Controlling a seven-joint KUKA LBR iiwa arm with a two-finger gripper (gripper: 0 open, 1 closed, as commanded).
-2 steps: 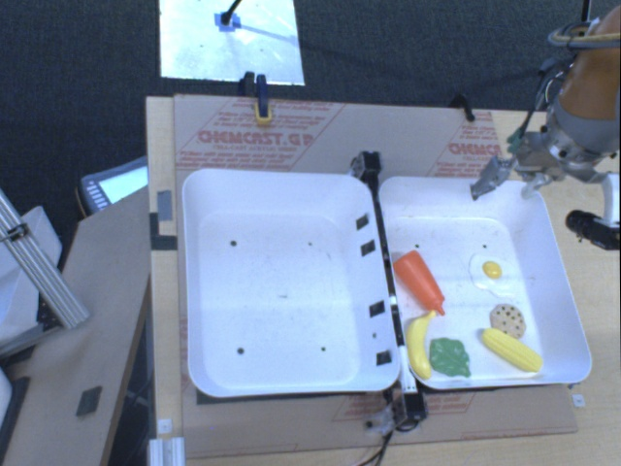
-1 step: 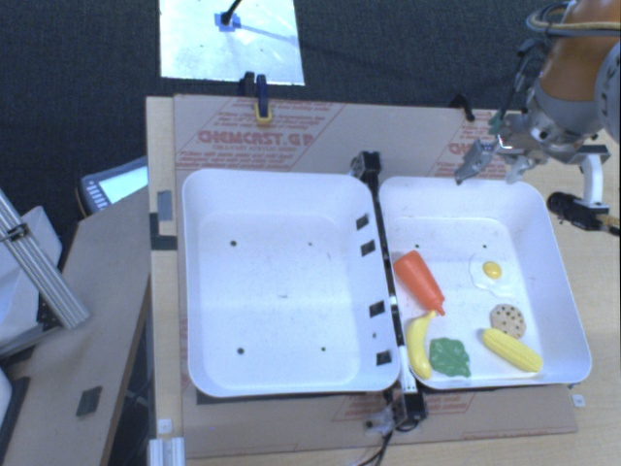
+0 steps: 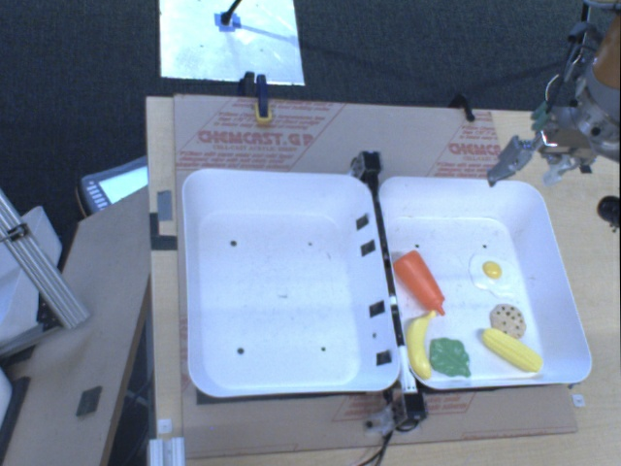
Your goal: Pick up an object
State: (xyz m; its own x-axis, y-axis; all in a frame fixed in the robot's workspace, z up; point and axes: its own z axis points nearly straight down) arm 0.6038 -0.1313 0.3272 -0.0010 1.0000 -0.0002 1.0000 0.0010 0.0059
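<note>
Green leafy piece: lies at the near edge of the right bin, nearest the camera, touching the banana on its left.
Banana: yellow, lies along the right bin's left wall, near end pointing to the front rim, far end just below the carrot.
Corn cob: yellow, lies slantwise in the near right corner of the right bin, just beside the cookie.
Cookie: round, tan with dark specks, sits between the corn cob and the fried egg.
Carrot: orange, lies tilted near the left wall of the right bin, its narrow end toward the banana.
Fried egg: white with a yellow yolk, lies flat, right of the carrot and apart from it.
Objects relative to the tool: all six items lie in the near half of the right bin, well apart from the gripper, which is beyond the bin's far right corner.
Gripper: hangs above the far right rim of the right bin; the fingers stand apart with nothing between them, and they touch no object.
Arm: reaches in from the right at the far side.
Left bin: white, side by side with the right bin.
Bench: cardboard sheet with red lettering under both bins.
</note>
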